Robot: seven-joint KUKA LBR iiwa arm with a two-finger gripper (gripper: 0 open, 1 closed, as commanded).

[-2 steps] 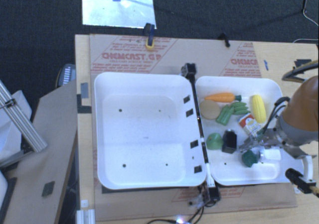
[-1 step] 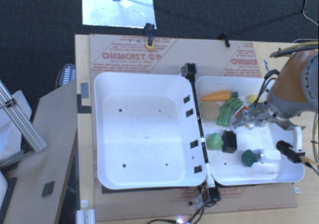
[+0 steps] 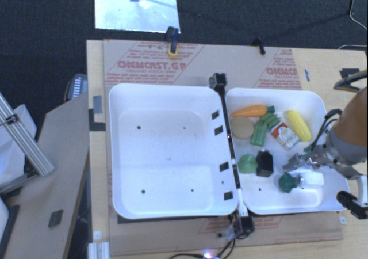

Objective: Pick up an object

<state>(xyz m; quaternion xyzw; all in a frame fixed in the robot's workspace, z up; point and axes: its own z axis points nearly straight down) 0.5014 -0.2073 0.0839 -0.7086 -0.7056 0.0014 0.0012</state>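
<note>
Right bin (image 3: 313, 98): broccoli (image 3: 287, 182) below jaws (image 3: 292, 163).

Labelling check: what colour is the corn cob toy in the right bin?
Yellow. The ridged plastic corn cob shows best in the camera view.

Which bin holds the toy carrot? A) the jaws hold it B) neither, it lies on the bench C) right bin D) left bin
C: the toy carrot lies near the far wall of the right bin, beside the green toy and the corn cob.
</note>
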